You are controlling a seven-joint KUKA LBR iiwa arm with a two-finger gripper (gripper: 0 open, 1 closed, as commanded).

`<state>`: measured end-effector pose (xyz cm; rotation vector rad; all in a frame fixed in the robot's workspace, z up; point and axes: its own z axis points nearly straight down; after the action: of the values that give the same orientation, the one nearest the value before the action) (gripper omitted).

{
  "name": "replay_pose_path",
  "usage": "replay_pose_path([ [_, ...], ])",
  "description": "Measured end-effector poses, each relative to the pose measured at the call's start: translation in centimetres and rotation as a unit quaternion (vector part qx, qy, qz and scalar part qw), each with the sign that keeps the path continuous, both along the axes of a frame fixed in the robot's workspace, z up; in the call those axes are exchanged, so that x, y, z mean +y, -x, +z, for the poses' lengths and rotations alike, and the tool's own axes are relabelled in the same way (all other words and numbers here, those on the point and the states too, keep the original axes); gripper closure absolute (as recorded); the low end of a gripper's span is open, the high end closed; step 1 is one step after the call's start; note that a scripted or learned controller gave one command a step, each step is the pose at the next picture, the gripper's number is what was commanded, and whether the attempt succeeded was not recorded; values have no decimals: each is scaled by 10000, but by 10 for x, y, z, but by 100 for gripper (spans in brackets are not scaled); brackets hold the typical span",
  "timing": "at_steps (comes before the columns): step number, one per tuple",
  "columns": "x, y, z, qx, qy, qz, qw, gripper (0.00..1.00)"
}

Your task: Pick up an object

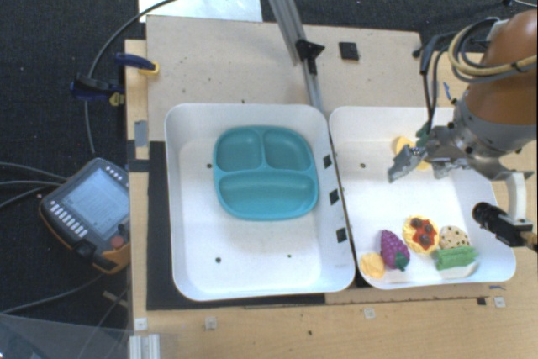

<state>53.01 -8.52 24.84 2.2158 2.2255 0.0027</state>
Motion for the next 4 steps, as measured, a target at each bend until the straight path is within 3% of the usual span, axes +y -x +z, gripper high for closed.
replay_pose_path([
  [3,3,-7,-144,22,-1,-16,10000,0],
  [4,2,-9,-132,-1,1,-12,10000,100],
])
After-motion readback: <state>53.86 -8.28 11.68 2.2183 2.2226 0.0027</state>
